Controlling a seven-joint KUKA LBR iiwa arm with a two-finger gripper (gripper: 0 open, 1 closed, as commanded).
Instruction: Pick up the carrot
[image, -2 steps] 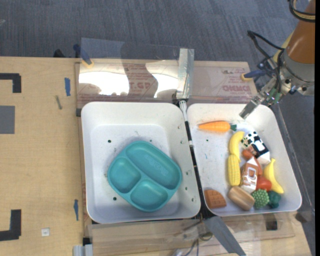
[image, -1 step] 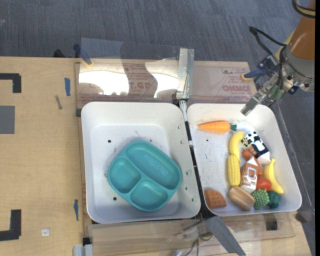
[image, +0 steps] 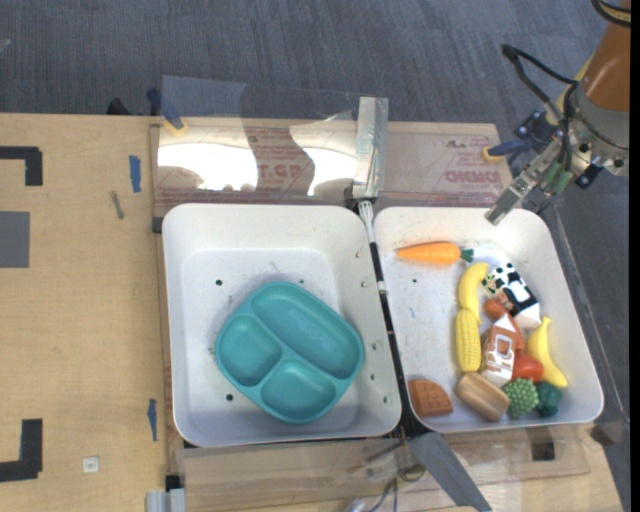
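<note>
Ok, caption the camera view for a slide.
Gripper hovers at the right bin's far rim, beyond the carrot; teal plate in the left bin.

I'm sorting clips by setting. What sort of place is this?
Probably a robot lab bench, not a kitchen: two white bins sit on a taped plywood top, the food, like the carrot, looks like toys, and a robot arm's gripper reaches in.

Red printing runs across the cardboard sheet behind my two bins, but from this height its letters blur past reading (glare whitens the sheet's left half). The small carton in my right bin carries a red-and-white label, its wording likewise too small to make out.
</note>
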